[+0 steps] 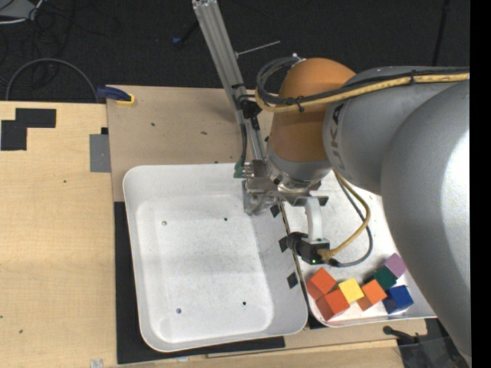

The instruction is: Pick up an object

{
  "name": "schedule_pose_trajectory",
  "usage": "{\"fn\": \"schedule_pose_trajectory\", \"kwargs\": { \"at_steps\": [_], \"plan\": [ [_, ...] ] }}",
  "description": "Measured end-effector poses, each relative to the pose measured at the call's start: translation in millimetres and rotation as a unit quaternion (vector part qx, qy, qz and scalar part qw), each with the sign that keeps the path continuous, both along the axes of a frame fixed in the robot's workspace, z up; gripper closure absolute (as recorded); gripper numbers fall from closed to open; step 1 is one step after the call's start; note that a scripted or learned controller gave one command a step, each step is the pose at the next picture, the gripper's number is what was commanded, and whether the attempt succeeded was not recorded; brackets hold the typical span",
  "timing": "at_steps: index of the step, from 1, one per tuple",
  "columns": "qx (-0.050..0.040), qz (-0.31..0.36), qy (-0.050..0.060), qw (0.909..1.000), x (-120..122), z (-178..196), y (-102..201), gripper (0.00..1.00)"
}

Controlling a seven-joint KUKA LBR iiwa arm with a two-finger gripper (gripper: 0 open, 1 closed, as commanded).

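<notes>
Objects: a cluster of small coloured cubes, including an orange cube [322,280], a yellow cube [350,290] and a blue cube [399,299], lies well apart from the tool, toward the camera and to its right.
Holder: shallow white plastic right bin [360,319].
Tool: grey metal tool [262,202]; cannot tell whether it is spread or pressed together.
Beside tool: shallow white plastic left bin [132,184].
Beneath: pale wooden bench [176,121].

We see the left bin [146,205] white, faintly speckled grey and dotted with a few dark spots. The right bin [378,225] is plain white. Its cubes are a red-orange block [322,280], a second red-orange block [334,303], a yellow block [350,290], an orange block [374,290], a purple block [395,265], a dark green block [386,277] and a blue block [398,297]. The arm [414,144] is grey with an orange band [307,113]. The bench [54,221] is pale wood, marked with black shapes [27,125].
</notes>
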State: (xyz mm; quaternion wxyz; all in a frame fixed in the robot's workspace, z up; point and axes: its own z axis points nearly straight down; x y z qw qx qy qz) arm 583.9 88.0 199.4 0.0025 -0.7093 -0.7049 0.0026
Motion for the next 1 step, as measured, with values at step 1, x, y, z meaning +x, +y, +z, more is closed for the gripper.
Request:
{"fn": "schedule_pose_trajectory", "kwargs": {
  "at_steps": [1],
  "plan": [
    [0.0000,0.006,-0.004,1.0000,58.5,-10.0,5.3,1.00]
  ]
}}
